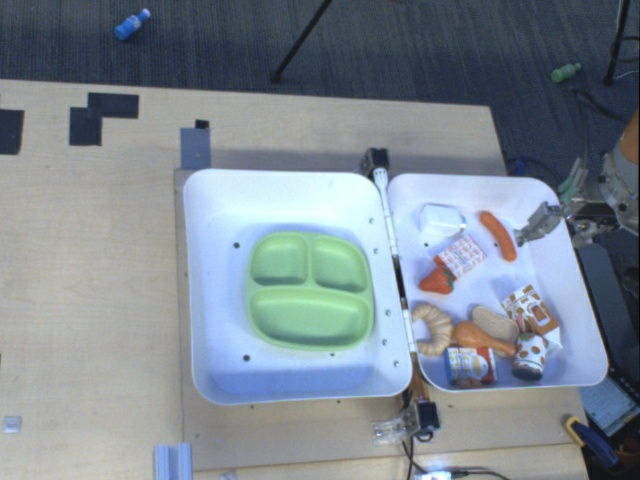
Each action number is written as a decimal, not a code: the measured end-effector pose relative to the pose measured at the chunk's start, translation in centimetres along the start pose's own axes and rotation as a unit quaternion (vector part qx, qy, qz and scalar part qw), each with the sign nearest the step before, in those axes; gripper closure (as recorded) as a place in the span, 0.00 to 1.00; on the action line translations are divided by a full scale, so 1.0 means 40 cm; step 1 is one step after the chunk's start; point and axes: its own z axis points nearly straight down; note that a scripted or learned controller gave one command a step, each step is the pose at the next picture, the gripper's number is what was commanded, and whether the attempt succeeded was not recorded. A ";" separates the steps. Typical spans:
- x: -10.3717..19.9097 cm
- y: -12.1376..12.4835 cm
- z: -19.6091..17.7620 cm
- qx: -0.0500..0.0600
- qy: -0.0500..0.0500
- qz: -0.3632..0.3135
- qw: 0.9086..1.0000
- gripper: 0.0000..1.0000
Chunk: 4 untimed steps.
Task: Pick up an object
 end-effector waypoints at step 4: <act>0.105 0.179 0.088 -0.002 0.000 -0.001 1.000 1.00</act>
